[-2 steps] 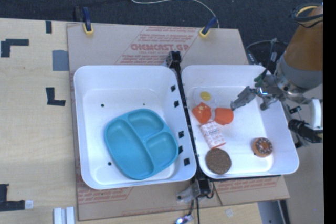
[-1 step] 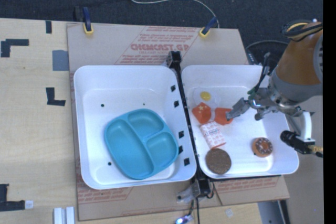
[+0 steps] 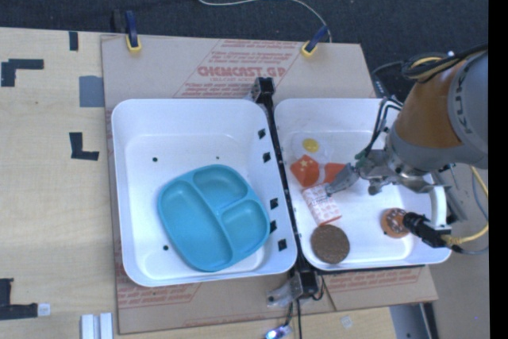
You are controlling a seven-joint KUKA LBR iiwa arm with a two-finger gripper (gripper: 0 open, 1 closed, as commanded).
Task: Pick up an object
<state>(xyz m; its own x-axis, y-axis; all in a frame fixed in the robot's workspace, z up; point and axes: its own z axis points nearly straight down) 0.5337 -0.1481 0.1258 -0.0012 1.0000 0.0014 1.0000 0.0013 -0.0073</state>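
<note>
The counter is pale wood at the far left, marked with several dark tape pieces. On it lies a brown board printed in red; the word "CHEMCAST" can be read, followed by letters that appear to be "GP", and the smaller print is too blurred to make out. Two clamps hold the board's far edge, the left clamp and the right clamp, both blue with yellow tips, and a thin cable loops across the dark floor beyond. The left bin holds a blue divided plate with three compartments, lying flat toward the near side. A black divider strip runs where the two bins meet. In the right bin, from left to right: a red-orange object near the divider, a small yellow item just beyond it, a red-and-white printed packet whose text is not legible, a brown disc at the near edge, and a small round brown-and-orange item toward the right. The claw sits low over the bin just right of the red-orange object, beside a second orange piece; whether its fingers are apart or together cannot be told. The grey arm with its orange band enters from the right.
</note>
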